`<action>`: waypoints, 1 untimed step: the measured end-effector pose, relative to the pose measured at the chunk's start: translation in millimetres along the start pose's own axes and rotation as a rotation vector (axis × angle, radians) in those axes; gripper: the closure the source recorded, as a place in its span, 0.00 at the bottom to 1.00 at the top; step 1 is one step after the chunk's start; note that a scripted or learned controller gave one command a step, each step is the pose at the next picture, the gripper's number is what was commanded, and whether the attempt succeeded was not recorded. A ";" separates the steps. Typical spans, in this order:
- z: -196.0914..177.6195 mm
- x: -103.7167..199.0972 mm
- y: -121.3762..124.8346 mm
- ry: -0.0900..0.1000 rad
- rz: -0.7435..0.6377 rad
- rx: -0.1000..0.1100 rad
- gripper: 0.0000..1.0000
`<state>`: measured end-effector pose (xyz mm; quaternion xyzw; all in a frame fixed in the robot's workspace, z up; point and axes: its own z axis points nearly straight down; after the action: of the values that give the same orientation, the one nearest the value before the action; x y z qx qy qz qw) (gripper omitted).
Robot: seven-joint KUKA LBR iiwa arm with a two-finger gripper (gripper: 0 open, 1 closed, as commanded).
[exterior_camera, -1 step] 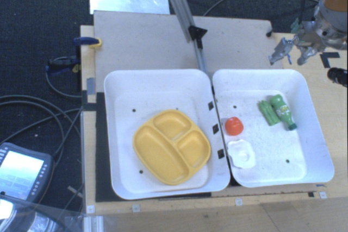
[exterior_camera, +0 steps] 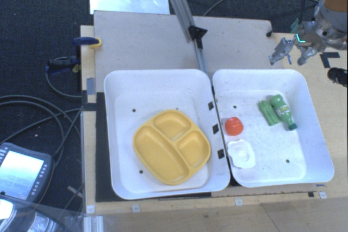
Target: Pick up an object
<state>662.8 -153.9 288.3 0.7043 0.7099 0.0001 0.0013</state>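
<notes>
I see the gripper at the upper right of the frame, above the right bin, fingers apparently spread and holding nothing. The green bottle lies in that bin's upper right, near an orange piece.

Two bins sit side by side on the bench. The left bin holds a divided plate lying toward its front. In the right bin, a bottle lies at the back right with a small block just beside it on its left. A tomato sits near the left wall, and a small cup lies just in front of it. The gripper hangs behind the right bin, over the bench.
</notes>
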 end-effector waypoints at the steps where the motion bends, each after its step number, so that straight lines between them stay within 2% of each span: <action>1: 43.4 2.6 6.1 0.001 -0.002 0.003 0.00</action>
<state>668.9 -151.3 245.0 0.7037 0.7105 -0.0007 -0.0001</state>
